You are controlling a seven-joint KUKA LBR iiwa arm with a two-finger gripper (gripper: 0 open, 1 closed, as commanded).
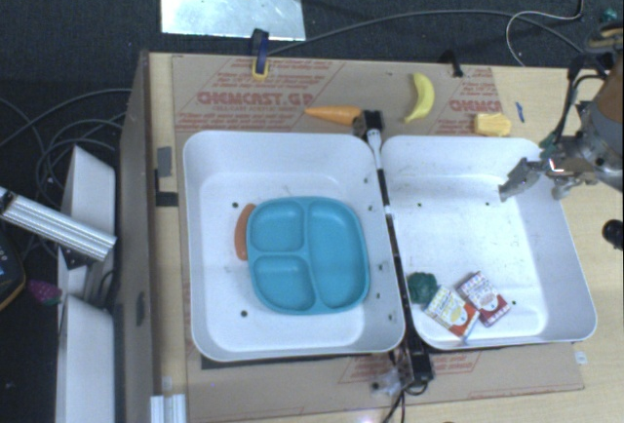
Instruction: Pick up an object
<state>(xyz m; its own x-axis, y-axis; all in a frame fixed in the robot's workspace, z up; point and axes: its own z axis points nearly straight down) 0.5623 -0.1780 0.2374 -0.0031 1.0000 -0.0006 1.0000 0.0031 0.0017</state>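
Observation:
My gripper [517, 180] hangs over the upper right part of the right bin [458, 216], at the end of the grey arm [585, 158] that comes in from the right. Nothing shows in its grasp. At the near side of that bin lie a green broccoli piece [422, 287] and two small cartons, one orange and white [450, 309], one red and white [485, 298]. They are well below the gripper in the view. The left bin [210, 177] holds a blue divided plate [307, 252] with an orange sausage [241, 230] by its left edge.
Behind the bins, on the cardboard, lie a carrot [333, 115], a banana [421, 96] and a yellow wedge [492, 125]. A black divider clip [371, 124] sits where the bins meet. Cables run along the floor at the back and left.

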